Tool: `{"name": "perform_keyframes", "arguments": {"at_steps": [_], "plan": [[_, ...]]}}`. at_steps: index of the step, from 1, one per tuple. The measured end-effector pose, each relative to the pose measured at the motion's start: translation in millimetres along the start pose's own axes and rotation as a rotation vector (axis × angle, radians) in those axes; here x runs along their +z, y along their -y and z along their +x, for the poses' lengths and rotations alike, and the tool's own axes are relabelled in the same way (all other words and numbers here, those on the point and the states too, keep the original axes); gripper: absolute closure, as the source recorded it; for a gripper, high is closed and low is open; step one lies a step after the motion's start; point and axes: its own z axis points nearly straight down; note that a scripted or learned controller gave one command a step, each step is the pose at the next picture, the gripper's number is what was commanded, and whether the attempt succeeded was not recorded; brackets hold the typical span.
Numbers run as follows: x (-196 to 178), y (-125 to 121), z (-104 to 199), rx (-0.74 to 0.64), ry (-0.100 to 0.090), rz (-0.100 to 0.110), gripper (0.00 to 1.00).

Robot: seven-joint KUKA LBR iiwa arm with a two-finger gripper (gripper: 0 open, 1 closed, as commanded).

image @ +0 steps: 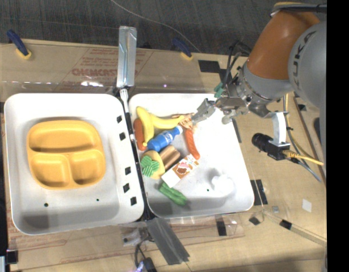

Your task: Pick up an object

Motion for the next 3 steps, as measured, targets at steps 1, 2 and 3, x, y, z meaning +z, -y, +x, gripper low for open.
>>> {"name": "perform_keyframes", "arguments": {"at_steps": [1,2,3], "plan": [[167.6,-9.6,-14.9,0.007,0.002,-0.010,0.00],[173.7,-55.6,-7.4,0.066,0.006,0.009,0.00],[164.2,-57.9,-2.7,0.058,0.000,0.005,1.00]]}}
